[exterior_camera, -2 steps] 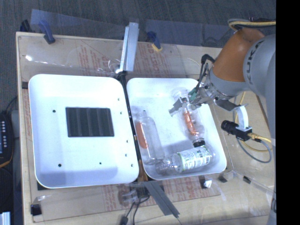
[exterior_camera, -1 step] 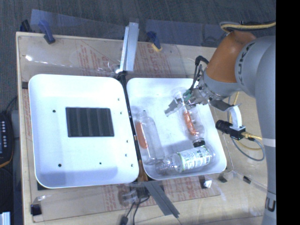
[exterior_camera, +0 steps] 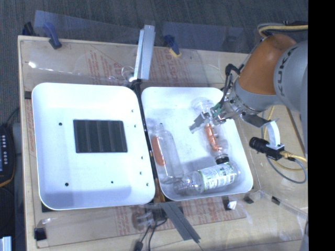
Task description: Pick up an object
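- Labelled bottle [exterior_camera: 212,177]: lies along right bin's [exterior_camera: 152,101] near wall, cap rightward.
- Gripper [exterior_camera: 201,122]: above the bin's middle; finger state unclear against clear plastic.

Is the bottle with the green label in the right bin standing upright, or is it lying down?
Lying down. The bottle rests on its side along the near wall of the right bin.

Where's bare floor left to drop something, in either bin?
The left bin is bare white all around its dark grate. The right bin is crowded: bottles line its left side, front and right half under the gripper. Its back left corner is bare.
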`<action>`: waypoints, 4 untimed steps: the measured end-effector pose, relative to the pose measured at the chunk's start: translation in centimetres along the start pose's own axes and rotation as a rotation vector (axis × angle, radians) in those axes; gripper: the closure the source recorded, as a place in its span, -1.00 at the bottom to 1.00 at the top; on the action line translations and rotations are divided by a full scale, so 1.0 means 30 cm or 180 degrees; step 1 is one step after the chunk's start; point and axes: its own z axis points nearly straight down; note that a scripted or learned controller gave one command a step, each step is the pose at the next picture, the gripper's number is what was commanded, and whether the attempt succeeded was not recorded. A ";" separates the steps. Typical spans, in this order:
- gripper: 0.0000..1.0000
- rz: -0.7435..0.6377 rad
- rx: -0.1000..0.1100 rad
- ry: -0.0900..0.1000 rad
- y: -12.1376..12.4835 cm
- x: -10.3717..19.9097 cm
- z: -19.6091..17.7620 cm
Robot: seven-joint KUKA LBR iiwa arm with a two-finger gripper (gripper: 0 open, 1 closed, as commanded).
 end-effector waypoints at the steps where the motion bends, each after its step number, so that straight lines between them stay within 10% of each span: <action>1: -1.00 -0.0136 -0.0006 -0.0007 0.075 -0.023 0.027; 3: -1.00 -0.0520 0.0003 0.0000 0.075 -0.016 0.087; 4: -1.00 -0.1385 -0.0001 -0.0003 -0.092 0.105 -0.077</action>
